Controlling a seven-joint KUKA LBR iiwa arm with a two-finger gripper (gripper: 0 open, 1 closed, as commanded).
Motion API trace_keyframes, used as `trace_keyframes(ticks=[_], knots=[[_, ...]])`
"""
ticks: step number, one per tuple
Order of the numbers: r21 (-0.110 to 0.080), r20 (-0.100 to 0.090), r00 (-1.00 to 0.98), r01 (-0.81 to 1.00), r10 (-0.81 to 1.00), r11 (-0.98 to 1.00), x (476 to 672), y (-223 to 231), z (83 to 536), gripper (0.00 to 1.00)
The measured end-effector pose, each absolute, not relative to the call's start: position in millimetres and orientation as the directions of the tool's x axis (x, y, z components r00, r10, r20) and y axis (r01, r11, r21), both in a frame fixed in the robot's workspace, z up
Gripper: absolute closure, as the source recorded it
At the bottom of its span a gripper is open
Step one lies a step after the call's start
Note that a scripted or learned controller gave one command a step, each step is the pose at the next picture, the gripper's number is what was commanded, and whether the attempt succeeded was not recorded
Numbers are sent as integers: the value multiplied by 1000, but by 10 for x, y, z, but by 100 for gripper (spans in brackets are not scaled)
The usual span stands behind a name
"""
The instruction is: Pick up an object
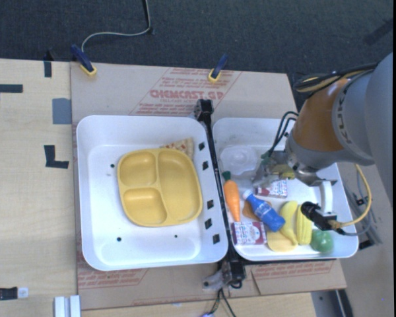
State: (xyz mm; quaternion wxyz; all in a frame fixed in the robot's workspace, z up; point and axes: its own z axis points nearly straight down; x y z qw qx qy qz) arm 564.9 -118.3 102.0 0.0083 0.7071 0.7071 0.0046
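Observation:
The right bin (251, 127) holds a jumble of small items. An orange carrot (231, 199) lies by its left wall. Beside it is a blue bottle (265, 212), with a red and white packet (249, 232) just below. A yellow banana (288, 220), a corn cob (304, 228) and a green fruit (322, 242) sit at the front right. A clear plastic cup (239, 156) lies further back. My gripper (266, 172) hangs low over the bin's middle, right above a small red and white carton (272, 190).
The left bin (92, 197) holds a yellow divided plate (160, 185), with a cracker-like piece (182, 145) behind it. The grey arm with its orange band (317, 127) covers the right bin's back right. Two clamps (84, 61) pin the cardboard sheet at the back.

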Motion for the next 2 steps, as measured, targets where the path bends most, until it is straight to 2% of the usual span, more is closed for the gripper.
trace_keyframes(ticks=[1,2], knots=[[19,-5,-1,1000,1000,1,5652,-1179,1024,0],[5,-1,-2,1000,1000,2,6171,-1002,859,0]])
